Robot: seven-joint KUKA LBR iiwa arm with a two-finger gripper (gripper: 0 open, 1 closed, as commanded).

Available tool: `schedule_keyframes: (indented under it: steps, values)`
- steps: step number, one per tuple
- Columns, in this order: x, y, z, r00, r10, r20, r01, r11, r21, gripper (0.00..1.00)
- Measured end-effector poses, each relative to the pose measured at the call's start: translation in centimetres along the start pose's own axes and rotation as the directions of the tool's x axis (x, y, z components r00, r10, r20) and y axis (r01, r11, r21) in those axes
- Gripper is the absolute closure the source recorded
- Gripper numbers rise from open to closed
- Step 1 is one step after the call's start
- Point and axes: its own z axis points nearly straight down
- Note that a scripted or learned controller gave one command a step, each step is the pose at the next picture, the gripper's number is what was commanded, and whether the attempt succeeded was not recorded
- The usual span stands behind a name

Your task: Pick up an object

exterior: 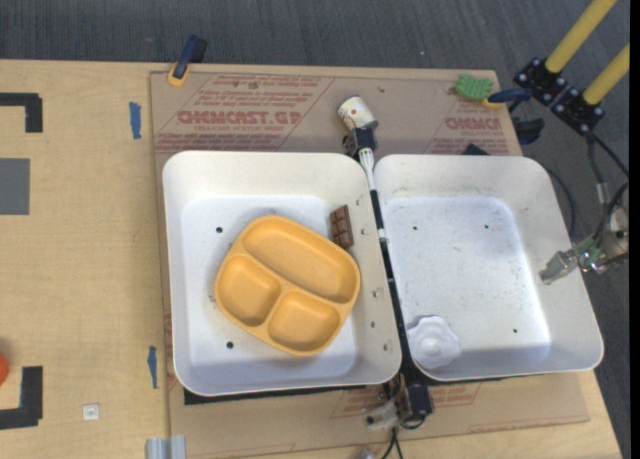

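Whether my gripper is spread or pressed together I cannot tell.

The things I could pick lie in the two shallow white bins. In the left white bin a yellow plastic plate with three compartments lies flat, turned at a slant, filling most of the floor from the middle toward the bin's near right corner. Its one long compartment faces the far right corner and its two smaller ones face the near left. Just beside the plate's far right edge, against the bin's right wall, lies a small dark brown ridged bar; I cannot tell whether the two touch.

In the right white bin a small white, rounded, partly see-through piece sits in the near left corner, close to the wall shared with the other bin. The floor around it is speckled with dark flecks.

Both bins rest on a brown sheet with red print on the wooden bench. At the far edge, between the bins, stands a small white-capped black cylinder. A green clamp grips the sheet's far right corner and a blue and yellow clamp its far left corner. A small metal bracket with wires sits at the right bin's right rim.
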Motion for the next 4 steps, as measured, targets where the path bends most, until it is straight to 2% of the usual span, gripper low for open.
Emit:
schedule_keyframes:
  steps: [1,3,4]
  values:
    - [-1.1,3.9,-1.6,0.876,-0.482,0.001,0.482,0.876,-0.002,1.0]
    - [-1.2,4.2,-3.7,0.877,-0.48,0.011,0.48,0.877,-0.007,1.0]
    - [-2.5,8.8,-3.2,0.723,-0.691,0.003,0.691,0.723,-0.002,1.0]
